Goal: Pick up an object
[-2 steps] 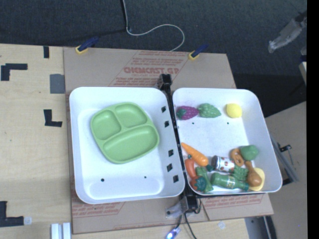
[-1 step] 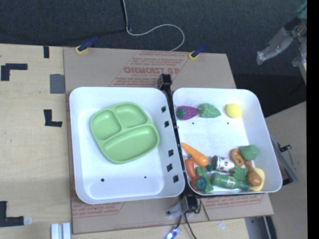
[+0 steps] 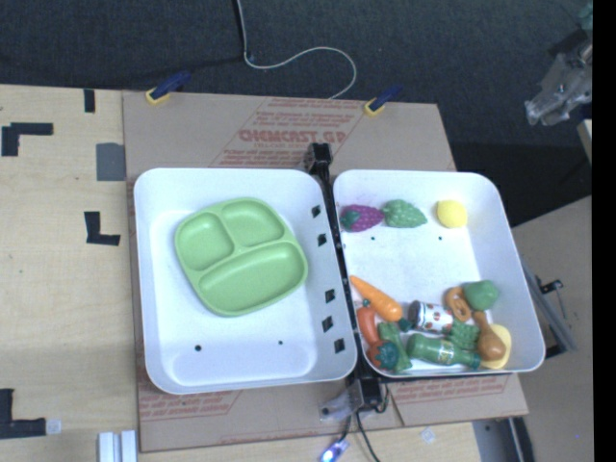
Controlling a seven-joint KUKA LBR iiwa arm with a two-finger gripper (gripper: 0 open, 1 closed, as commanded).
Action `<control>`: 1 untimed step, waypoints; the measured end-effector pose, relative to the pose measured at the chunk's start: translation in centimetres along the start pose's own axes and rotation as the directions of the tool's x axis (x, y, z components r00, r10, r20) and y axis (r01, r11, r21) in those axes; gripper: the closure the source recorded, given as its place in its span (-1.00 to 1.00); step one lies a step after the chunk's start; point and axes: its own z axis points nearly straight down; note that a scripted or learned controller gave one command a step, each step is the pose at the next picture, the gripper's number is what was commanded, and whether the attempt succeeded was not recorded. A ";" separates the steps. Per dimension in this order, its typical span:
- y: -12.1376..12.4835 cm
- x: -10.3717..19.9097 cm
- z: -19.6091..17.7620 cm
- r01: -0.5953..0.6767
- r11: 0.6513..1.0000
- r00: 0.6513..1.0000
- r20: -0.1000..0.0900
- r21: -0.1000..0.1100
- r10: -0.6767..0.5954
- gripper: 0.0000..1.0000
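Gripper: pale metal two-finger gripper (image 3: 556, 96) hangs blurred at the upper right, off the bench and over dark floor; whether it is spread or closed cannot be told, and nothing shows in its grasp.
Step in hand: by these signs the pick has not begun; the approach is yet to be made.
Task's things: toy foods lie in the right-hand shallow white bin (image 3: 500, 221). A round yellow lemon (image 3: 450, 213) sits alone near the far wall, beside a green leafy vegetable (image 3: 402, 214) and a purple bunch of grapes (image 3: 360, 217).
Next move: likely a swing left over the right bin, then a descent on one item; the lemon looks the cleanest target.
In the way: the near corner is crowded, with an orange carrot (image 3: 377, 298), a small white bottle with a red label (image 3: 429, 316) and a green pepper (image 3: 480, 294) touching or close; a grasp there risks catching neighbours.
Elsewhere: a light green divided plastic plate (image 3: 241, 255) rests in the left-hand white bin (image 3: 159, 258).
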 end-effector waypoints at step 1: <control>-3.8 9.6 1.0 0.009 1.000 1.000 -0.004 0.002 -0.009 1.00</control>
